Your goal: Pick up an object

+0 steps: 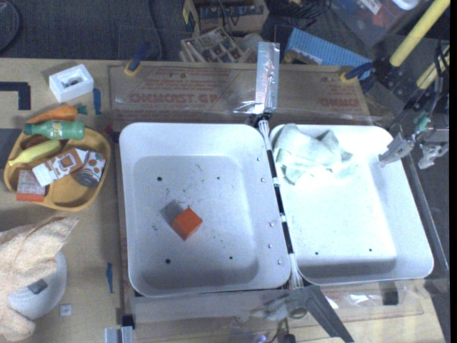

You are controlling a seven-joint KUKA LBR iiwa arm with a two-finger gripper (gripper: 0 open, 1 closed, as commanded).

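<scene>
Over right bin's (418, 213) far right rim, gripper (413, 147) hovers, tilted.

A matt orange block (188, 224) is seen in a smooth white plastic bin (143, 148); crumpled pale cloth (308, 157) in the other.

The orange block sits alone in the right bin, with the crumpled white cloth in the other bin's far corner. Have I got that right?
Not quite. The orange block sits alone in the left bin, not the right one. The crumpled white cloth lies in the far corner of the right bin. The camera view shows both.
</scene>
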